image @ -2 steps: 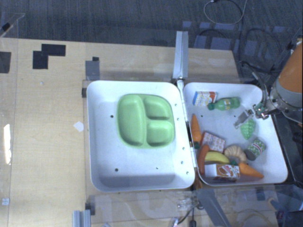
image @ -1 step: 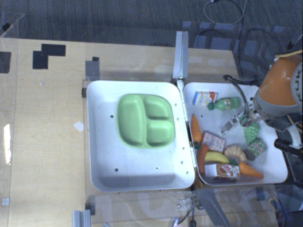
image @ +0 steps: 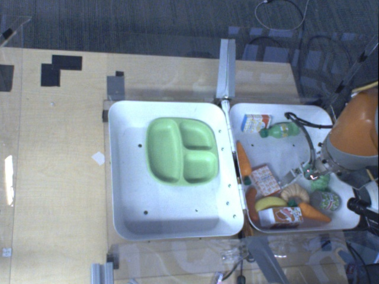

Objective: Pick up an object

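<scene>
Nearest, a carrot (image: 312,212) and banana (image: 270,203) crowd the right bin (image: 278,110) at six o'clock. Whether the gripper (image: 303,173), low over them, grasps anything, I cannot tell.

Here's the arm (image: 355,136): bulbous orange band over grey housing, a black cable (image: 303,129) looping off it, metallic wrist hardware gleaming.
</scene>
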Controlling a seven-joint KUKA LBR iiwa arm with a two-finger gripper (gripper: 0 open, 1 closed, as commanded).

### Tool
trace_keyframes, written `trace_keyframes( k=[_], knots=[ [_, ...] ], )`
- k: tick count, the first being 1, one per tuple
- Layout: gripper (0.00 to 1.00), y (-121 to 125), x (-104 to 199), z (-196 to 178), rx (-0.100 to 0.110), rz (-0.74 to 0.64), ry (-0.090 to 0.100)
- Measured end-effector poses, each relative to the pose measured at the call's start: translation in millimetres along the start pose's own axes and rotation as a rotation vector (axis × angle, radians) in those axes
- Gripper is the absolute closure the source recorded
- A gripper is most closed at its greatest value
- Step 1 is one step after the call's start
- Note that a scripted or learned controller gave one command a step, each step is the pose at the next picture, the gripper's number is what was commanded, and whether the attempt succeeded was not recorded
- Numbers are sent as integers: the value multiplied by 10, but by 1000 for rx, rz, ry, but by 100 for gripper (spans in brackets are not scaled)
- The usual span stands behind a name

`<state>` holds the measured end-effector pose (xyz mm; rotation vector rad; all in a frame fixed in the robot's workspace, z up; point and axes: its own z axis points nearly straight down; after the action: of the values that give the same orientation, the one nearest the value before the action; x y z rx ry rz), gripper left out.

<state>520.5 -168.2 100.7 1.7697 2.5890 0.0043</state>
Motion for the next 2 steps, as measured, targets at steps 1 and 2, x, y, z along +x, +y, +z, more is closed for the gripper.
trace_keyframes(
  k=[1,2],
  knots=[
    [0,349,334,103,-7,9,-5],
    [0,1088,-89,121,-5,60,-4]
  ],
)
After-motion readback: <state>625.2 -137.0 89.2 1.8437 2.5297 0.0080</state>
